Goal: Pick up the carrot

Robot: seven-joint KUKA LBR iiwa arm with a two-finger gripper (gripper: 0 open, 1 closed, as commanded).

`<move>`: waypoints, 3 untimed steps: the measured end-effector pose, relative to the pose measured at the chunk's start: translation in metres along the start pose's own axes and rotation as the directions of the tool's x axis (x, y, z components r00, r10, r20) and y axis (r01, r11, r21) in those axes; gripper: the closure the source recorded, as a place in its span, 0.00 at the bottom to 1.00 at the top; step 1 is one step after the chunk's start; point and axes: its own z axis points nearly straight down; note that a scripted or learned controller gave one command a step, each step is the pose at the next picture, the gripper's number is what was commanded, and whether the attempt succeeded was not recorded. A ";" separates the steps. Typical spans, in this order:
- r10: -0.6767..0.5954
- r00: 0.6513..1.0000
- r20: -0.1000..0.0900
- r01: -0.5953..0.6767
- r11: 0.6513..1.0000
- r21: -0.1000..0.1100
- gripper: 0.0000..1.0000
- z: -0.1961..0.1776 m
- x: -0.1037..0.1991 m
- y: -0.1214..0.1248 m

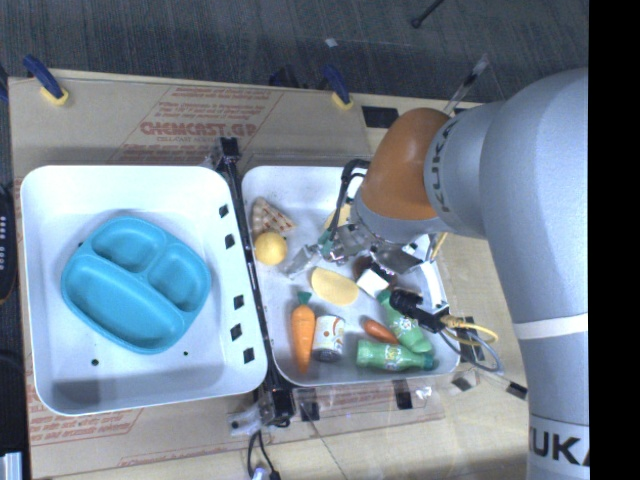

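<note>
The small orange toy carrot with a green top [303, 330] is found near the front left of the right-hand shallow white bin [300, 180]. It is judged light, rigid and rather smooth, best taken across its thick middle. A small printed can [328, 338] is crowded just beside its right, open room is left toward the bin's left wall, and whether the gripper [336, 246] farther back is spread or closed cannot be told.

The carrot [302, 333] is orange with a small green top (at its near end), lying lengthwise near the front of the right bin, just left of a small can, untouched.
</note>
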 end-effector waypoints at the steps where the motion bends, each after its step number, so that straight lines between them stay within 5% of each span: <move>1: -0.130 0.991 -0.001 0.130 0.991 0.001 0.00 0.000 0.040 -0.060; 2: -0.136 0.991 -0.003 0.136 0.991 0.004 1.00 -0.009 0.040 -0.059; 3: 0.089 0.996 0.004 -0.089 0.996 -0.005 1.00 -0.133 0.073 -0.082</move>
